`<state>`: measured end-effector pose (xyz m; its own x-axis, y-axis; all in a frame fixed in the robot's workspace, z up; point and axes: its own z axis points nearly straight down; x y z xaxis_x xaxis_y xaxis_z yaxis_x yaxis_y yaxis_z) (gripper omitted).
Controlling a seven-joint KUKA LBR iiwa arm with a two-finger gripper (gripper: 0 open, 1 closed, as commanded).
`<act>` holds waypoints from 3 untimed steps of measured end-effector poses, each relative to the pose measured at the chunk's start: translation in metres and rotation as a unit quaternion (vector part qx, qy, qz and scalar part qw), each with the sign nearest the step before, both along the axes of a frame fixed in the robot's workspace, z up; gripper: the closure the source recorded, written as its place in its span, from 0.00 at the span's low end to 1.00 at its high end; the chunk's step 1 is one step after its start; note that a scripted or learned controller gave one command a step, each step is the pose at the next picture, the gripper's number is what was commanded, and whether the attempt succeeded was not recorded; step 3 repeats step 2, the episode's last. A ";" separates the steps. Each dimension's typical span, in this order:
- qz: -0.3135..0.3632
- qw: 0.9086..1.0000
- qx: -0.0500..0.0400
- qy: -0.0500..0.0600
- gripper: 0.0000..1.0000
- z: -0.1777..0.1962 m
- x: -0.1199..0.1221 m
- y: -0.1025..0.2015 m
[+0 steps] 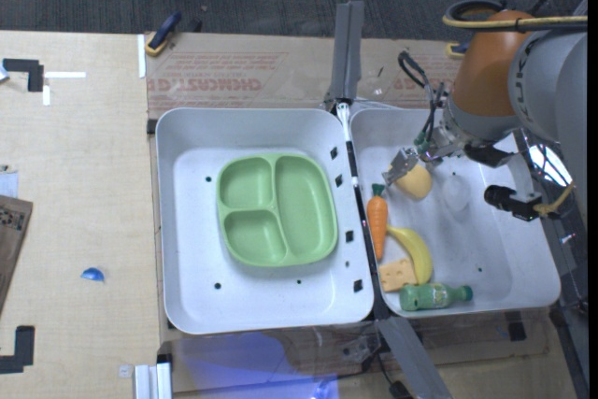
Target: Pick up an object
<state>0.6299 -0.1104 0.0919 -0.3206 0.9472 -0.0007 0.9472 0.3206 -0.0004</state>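
Gripper [408, 165] at 10 o'clock of right bin [495, 285], finger state indiscernible, touching a yellow round object [417, 183]; carrot [377, 220] at its 7 o'clock.

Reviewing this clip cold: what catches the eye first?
The green divided plate in the middle of the left bin. Next, the grey and orange arm over the right bin, its tool right by a yellowish round object, above the carrot, banana and green bottle.
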 end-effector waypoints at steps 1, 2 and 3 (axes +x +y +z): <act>-0.001 1.000 0.000 0.000 1.00 0.009 0.000 -0.001; -0.116 0.993 0.000 0.000 1.00 0.117 0.007 0.061; -0.116 0.993 0.000 0.000 1.00 0.117 0.007 0.061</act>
